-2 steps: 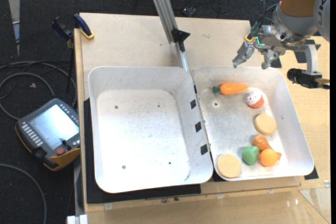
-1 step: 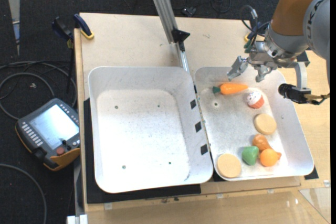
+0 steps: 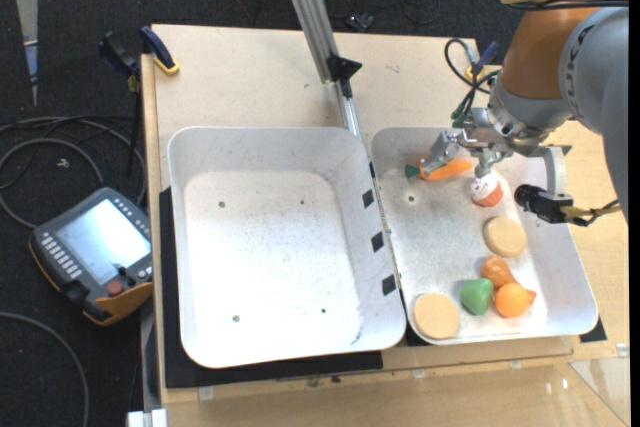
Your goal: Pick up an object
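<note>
My gripper [image 3: 462, 165] hangs over the back of the right bin [image 3: 560, 260], reaching in from the right under the grey and orange arm. An orange carrot [image 3: 445, 171] with a green tip lies right at the gripper, its thick end partly covered by it. I cannot tell whether the carrot is gripped or only lying beneath. A small red and white object [image 3: 487, 193] sits just in front of the gripper. Further forward lie a tan disc [image 3: 505, 237], two orange fruits [image 3: 513, 300], a green pepper [image 3: 477, 295] and a second tan disc [image 3: 437, 315].
The left bin [image 3: 200, 215] stands beside the right one, sharing a raised middle wall [image 3: 380, 235]. A metal pole [image 3: 310, 5] slants over the bench's back. A teach pendant [image 3: 95, 255] lies on the floor to the left.
</note>
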`<move>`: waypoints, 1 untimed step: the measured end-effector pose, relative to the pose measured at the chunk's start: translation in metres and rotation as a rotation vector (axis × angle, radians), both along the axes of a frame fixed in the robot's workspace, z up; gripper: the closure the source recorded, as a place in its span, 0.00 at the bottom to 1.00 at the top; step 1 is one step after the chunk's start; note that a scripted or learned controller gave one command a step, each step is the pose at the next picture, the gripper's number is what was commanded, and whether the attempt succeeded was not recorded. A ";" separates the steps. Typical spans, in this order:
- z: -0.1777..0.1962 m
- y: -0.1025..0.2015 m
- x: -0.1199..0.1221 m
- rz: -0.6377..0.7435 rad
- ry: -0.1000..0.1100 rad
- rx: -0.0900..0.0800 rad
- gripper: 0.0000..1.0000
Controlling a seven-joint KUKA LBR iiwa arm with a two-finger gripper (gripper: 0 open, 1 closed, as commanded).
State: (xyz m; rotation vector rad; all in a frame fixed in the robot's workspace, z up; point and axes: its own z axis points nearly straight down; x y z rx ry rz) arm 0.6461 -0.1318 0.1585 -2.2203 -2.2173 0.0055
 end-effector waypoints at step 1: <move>-0.061 -0.004 0.005 0.000 0.000 0.000 0.00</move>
